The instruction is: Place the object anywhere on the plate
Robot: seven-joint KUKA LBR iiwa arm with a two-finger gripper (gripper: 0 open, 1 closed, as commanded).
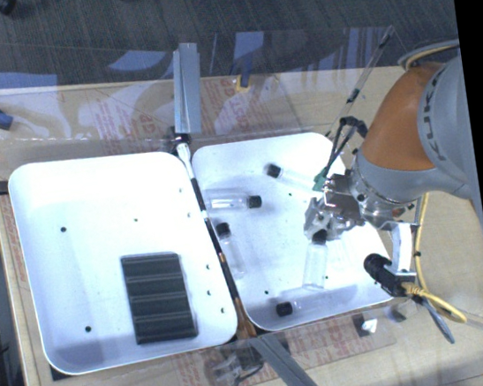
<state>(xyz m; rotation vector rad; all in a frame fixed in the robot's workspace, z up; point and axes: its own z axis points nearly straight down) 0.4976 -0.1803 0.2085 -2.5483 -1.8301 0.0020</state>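
Clear vials with black caps lie scattered in the right bin, several near its left wall, one by my gripper. Dark ridged plate sits in the left bin, well apart from them. My gripper hangs over the right bin's right side; whether it grips anything, I cannot tell.

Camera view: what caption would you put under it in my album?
Robot hand over the right bin of clear vials; dark plate in the left bin.
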